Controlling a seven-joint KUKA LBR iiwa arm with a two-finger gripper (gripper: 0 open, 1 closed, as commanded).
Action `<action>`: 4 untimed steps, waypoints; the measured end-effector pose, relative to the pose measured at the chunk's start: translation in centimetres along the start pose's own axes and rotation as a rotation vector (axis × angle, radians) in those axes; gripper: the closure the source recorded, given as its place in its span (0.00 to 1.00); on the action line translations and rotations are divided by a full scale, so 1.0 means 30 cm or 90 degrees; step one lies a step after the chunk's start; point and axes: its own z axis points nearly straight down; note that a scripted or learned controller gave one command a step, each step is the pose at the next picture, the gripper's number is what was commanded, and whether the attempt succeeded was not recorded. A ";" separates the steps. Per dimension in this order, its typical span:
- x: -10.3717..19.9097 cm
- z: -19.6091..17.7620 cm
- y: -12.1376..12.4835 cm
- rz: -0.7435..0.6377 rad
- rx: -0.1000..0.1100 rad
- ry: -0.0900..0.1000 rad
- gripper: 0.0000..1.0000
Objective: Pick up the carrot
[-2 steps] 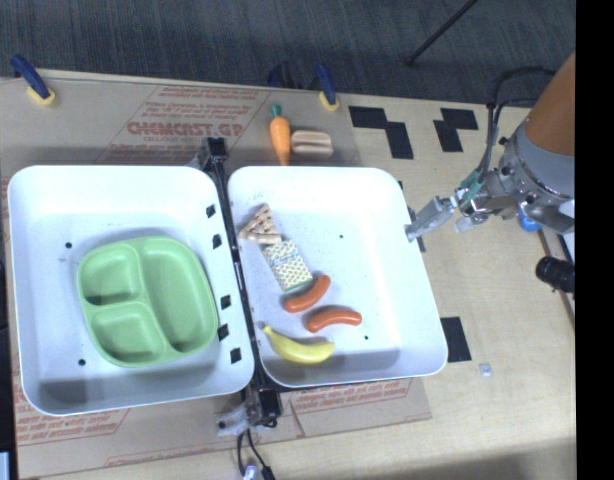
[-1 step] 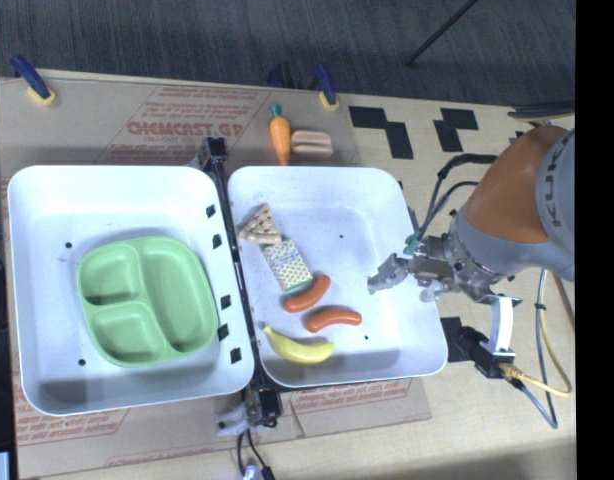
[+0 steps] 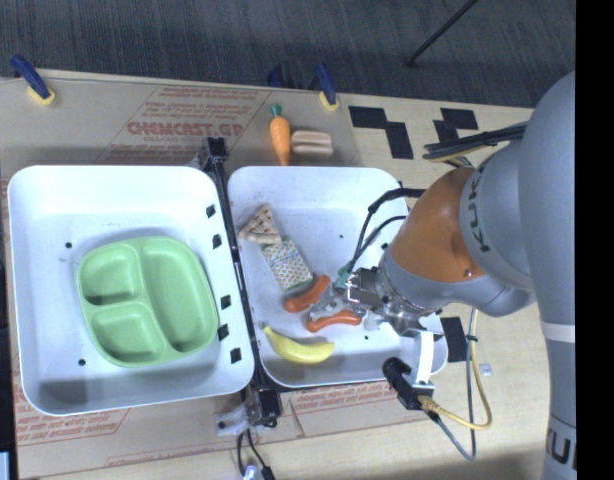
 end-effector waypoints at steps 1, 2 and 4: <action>-0.143 -0.147 0.076 0.084 -0.001 -0.001 0.00; 0.140 -0.345 0.213 0.010 -0.002 0.000 0.00; 0.449 -0.437 -0.118 0.017 0.000 -0.001 0.00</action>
